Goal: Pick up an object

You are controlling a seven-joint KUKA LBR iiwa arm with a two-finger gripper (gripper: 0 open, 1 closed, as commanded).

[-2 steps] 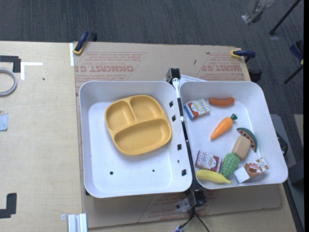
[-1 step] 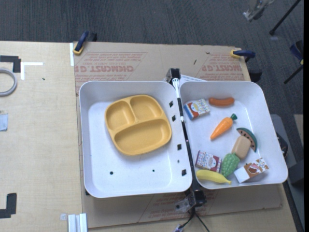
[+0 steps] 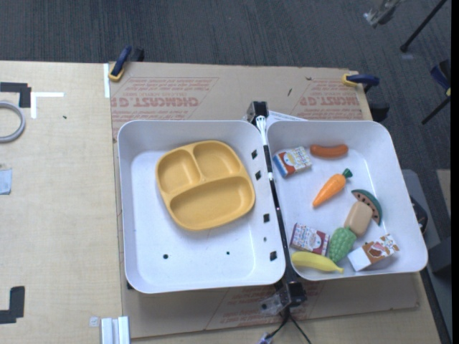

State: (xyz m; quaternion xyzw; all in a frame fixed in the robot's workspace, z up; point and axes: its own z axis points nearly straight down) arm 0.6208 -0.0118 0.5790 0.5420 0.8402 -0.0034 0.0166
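Observation:
The right bin point(image 3: 401, 185) holds several toy foods. A red sausage point(image 3: 329, 150) lies at its back, with a small blue and white carton point(image 3: 292, 161) to its left. An orange carrot point(image 3: 330, 189) lies in the middle. Toward the front right are a watermelon slice point(image 3: 369, 203) and a tan block point(image 3: 357, 218). Along the front edge sit a pink carton point(image 3: 309, 238), a bumpy green vegetable point(image 3: 341, 243), a yellow banana point(image 3: 316, 263) and a brown and white carton point(image 3: 375, 252).
The left bin point(image 3: 136, 213) bears a yellow divided plate point(image 3: 206, 184). Both bins rest on a cardboard sheet point(image 3: 179, 95) held by clamps point(image 3: 123, 59) on the wooden bench. Black clips point(image 3: 257, 111) join the bins along their shared wall.

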